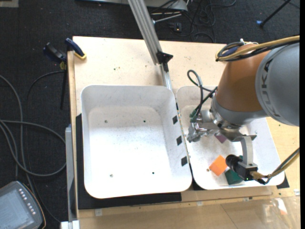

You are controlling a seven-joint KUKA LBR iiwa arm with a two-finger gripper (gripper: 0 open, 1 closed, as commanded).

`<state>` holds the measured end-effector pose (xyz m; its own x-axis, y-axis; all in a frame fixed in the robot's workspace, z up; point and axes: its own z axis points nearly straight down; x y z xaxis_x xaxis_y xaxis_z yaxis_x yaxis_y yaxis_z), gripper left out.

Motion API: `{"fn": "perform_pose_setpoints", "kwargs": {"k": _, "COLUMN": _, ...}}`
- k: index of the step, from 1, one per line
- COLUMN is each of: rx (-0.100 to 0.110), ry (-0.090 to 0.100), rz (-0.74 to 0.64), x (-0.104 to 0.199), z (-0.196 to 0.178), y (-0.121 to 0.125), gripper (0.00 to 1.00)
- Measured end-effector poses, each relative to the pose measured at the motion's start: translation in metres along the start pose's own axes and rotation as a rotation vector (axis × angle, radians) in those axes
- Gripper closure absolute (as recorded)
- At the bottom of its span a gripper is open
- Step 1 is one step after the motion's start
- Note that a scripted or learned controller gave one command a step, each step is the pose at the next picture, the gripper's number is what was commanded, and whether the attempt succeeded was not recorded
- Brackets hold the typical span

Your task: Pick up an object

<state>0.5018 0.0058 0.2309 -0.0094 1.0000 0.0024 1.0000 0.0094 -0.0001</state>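
Orange block (218,166) lies near the front of the right-hand bin (271,142), with a dark green block (233,177) just beside it and a small purple piece (220,139) farther back, partly under the arm. The left-hand bin (128,137) sits alongside on the table (119,56). The grey and orange arm (252,89) hangs low over the right bin; its claw (195,128) is close to the wall between the bins (whether it is spread or pressed together cannot be told). Risks, as a judgement: the claw may strike that wall, or close on nothing, since the blocks lie apart from it and crowd each other.
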Motion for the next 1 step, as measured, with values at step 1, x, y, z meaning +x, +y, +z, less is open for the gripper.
{"fn": "perform_pose_setpoints", "kwargs": {"k": 1, "rx": 0.002, "ry": -0.001, "rz": 0.001, "x": 0.0547, "z": 0.0086, "y": -0.0007, "gripper": 1.00}}
